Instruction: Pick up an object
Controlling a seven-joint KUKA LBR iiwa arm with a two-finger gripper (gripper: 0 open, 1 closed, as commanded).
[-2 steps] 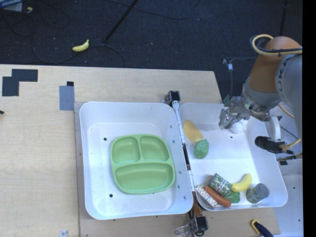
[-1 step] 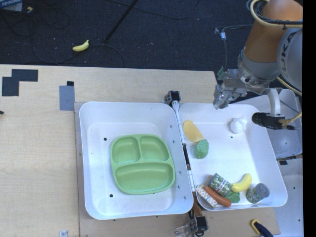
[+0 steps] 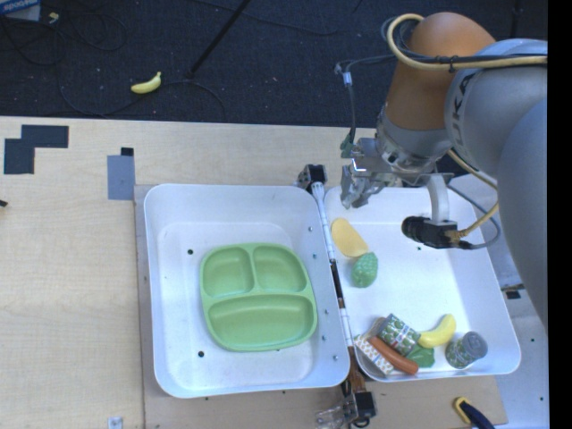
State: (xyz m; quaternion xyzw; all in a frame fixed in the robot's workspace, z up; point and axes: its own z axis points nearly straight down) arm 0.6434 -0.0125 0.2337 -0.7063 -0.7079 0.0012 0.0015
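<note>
Toy food [image 3: 407, 340] in right bin [image 3: 483, 275]

Robotics lab. Wooden bench [image 3: 63, 275] carries two white bins [image 3: 156, 239]; grey tape markers [image 3: 120, 177] left of bins; dark carpet with trailing cables [image 3: 223, 25] beyond bench; toy banana [image 3: 147, 83] on carpet.

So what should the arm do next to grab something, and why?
Probably lower the gripper a little onto the yellow piece lying just below it in the right bin. It is the nearest object, it lies apart from the cluttered pile at the bin's bottom edge, and nothing sits between the fingers yet.
</note>
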